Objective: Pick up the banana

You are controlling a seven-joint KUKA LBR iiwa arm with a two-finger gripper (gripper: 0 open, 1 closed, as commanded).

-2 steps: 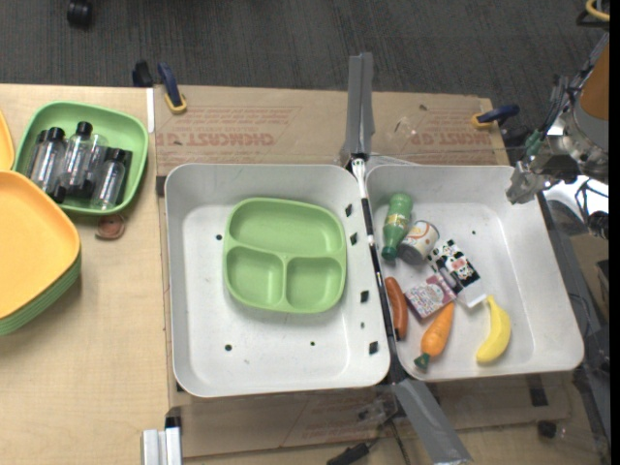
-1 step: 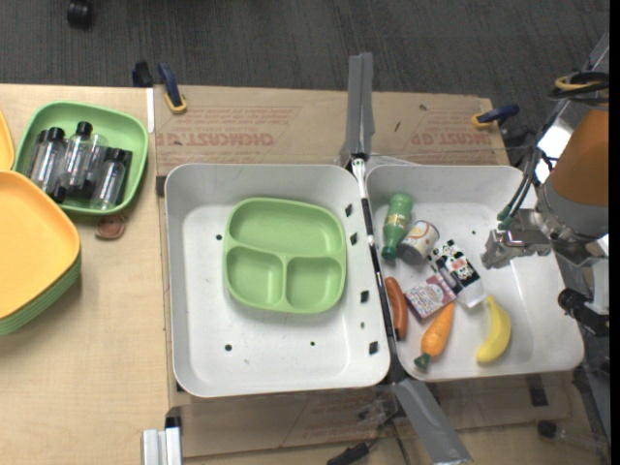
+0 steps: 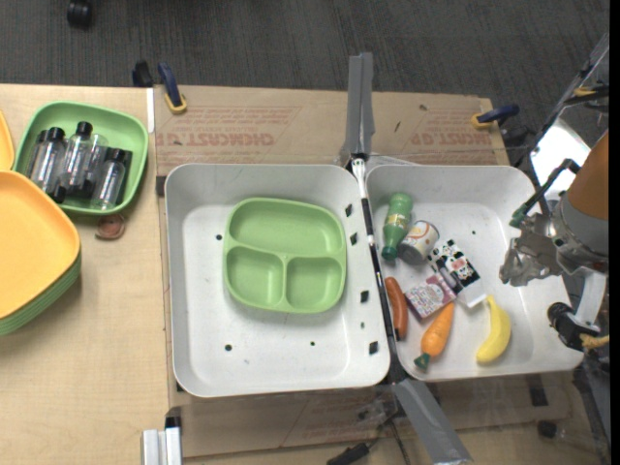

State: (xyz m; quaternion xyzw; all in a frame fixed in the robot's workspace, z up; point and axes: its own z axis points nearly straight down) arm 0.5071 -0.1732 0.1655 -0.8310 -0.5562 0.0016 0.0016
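The arm point(image 3: 591, 201) is cut off by the right edge of the frame, so only its wrist and gripper point(image 3: 523, 260) show, at the right rim of the right bin point(image 3: 455, 177); the gripper is a dark, tangled shape against the white wall, and whether it is parted or clenched I cannot tell; nothing visible sits in it, and it hangs apart from the banana point(image 3: 495, 332); the banana lies in the lower right of the right bin, curved, just right of the carrot point(image 3: 437, 335) and below a small patterned box point(image 3: 455, 265); bare white floor lies between the banana and the bin's right wall; a green bottle point(image 3: 394, 225), a can point(image 3: 420, 241) and a red sausage-like piece point(image 3: 396, 307) crowd the bin's left side; the left bin point(image 3: 194, 289) holds a green divided plate point(image 3: 286, 256).
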